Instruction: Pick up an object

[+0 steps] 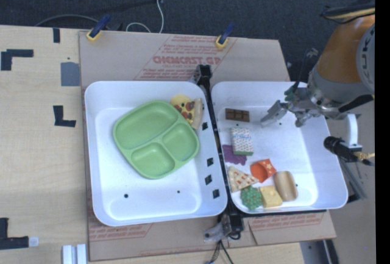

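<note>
Toy foods (262, 186) huddle at the right bin's (304, 153) near end; tool (285, 109) hovers over the far end, prongs apparently spread, pinching nothing; descending there risks missing everything, since the pile sits well apart.

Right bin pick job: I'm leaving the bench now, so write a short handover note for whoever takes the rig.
Gripper: above the upper right of the right bin, nothing between its fingers; open or shut is unclear.
Things: chocolate bar lies just left of the gripper; patterned box mid-bin; purple piece beside it; red piece, bread roll, waffle piece, broccoli and yellow block clustered at the near end.
Left bin: green divided plate, pizza slice.
Done: nothing lifted.
Left: grasp and lift one object.
</note>
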`<state>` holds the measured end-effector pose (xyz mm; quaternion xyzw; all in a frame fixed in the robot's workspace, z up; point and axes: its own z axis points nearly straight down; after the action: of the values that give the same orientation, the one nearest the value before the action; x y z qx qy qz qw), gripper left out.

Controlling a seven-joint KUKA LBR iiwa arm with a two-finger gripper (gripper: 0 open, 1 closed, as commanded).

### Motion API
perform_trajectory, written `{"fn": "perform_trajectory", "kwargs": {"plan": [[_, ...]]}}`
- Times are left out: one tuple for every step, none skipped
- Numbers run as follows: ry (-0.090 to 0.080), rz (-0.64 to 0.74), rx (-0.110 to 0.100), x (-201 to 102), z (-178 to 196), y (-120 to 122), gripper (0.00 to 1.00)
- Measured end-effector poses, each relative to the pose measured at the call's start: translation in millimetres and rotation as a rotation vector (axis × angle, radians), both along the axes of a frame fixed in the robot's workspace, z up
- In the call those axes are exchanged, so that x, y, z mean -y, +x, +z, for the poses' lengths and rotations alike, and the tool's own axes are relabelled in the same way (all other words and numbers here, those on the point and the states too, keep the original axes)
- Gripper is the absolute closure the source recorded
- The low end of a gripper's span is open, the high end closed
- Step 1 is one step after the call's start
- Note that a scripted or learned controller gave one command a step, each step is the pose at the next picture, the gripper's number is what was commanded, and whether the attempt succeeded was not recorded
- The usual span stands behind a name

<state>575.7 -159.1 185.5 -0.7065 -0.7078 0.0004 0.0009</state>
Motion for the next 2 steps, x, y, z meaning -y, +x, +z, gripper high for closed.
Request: {"fn": "perform_trajectory", "kwargs": {"plan": [[-0.001,0.004,0.001,-53.0,-105.8,22.7,0.0],[-0.003,0.005,-0.005,-62.2,-100.9,93.6,0.0]]}}
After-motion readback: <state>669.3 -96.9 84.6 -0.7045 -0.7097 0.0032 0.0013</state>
